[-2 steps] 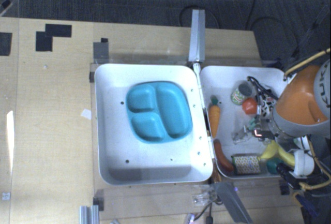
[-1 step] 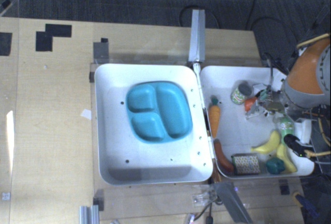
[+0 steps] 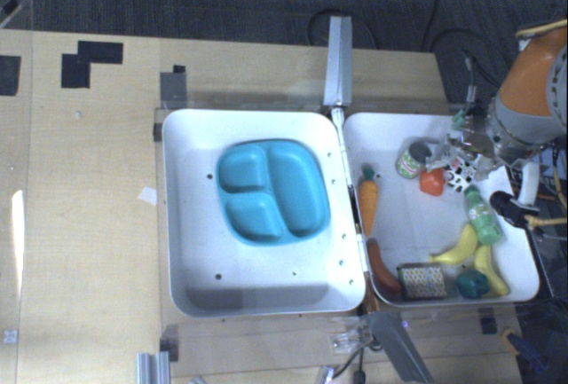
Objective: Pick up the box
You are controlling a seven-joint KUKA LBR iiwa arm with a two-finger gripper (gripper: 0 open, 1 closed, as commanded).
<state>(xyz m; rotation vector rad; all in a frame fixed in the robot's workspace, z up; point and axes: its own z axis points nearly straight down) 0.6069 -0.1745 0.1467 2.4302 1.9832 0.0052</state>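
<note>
The box is small and white with black dots. It lies in the right bin near the far right side, between a red-orange piece and a green bottle. My gripper hangs just behind and over the box, at the end of the grey arm with its orange band. The gripper's body partly hides the box's far edge. I see nothing held by it.
In the right bin also lie a green-and-white can, a carrot, a brown sausage, a grater-like block, two bananas and a teal object. The left bin holds a blue divided plate.
</note>
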